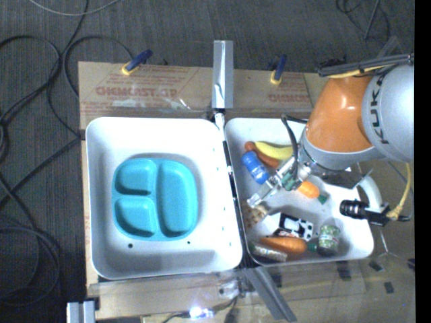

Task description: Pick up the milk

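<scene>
The milk is a small white carton with black cow patches. It lies flat near the front of the right bin. My gripper hangs over the middle of that bin, reaching in from the right under the orange wrist band. It is up and to the left of the milk, clearly apart from it, and close beside a blue bottle. The milk shows in full, with nothing on top of it.
Around the milk lie a carrot-like orange piece, a green can, a brown item, a small orange object and a banana. The left bin holds a blue divided plate.
</scene>
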